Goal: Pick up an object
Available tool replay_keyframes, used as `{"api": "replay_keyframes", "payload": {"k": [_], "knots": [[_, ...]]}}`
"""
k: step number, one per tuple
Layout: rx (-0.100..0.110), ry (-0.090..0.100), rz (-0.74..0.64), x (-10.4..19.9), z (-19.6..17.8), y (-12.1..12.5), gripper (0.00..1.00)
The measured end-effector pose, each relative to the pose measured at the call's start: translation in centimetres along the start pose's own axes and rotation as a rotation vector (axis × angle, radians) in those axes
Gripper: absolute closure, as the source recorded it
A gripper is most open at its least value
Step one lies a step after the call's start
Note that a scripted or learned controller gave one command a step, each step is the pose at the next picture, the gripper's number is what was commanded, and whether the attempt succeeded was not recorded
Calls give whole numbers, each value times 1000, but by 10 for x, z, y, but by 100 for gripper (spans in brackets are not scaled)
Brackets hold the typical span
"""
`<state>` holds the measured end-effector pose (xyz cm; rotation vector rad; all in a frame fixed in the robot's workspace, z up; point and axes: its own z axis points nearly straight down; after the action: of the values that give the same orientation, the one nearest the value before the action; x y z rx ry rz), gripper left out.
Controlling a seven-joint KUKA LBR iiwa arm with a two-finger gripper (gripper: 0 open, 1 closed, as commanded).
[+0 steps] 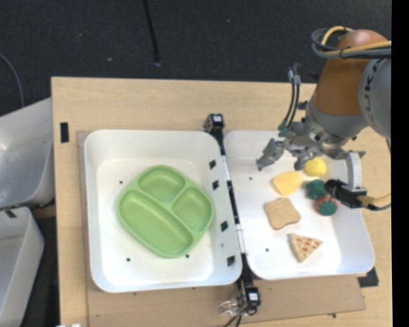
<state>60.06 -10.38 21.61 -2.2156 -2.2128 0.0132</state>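
The left bin (pixel 102 182) is holding a smooth green tray (pixel 165 211) with three compartments. The arm (pixel 341 87) is reaching over the right bin (pixel 249 155), where the small toy foods are lying. The gripper (pixel 291 157) is hanging with its fingers spread wide and holding nothing. A round yellow lemon (pixel 315 167) is sitting just beside the right finger, and a flat yellow cheese piece (pixel 287 182) is lying slightly below it, its long axis nearly left to right. A rough bread slice (pixel 281 213) and a pizza wedge (pixel 305 246) are lying further down.

Green plate (pixel 165 210), toast (pixel 281 213), pizza (pixel 305 246)
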Motion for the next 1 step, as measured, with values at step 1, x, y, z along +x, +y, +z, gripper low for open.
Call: {"api": "replay_keyframes", "payload": {"k": [1], "knots": [[-15,-1,-2,0,-8,3,0]]}}
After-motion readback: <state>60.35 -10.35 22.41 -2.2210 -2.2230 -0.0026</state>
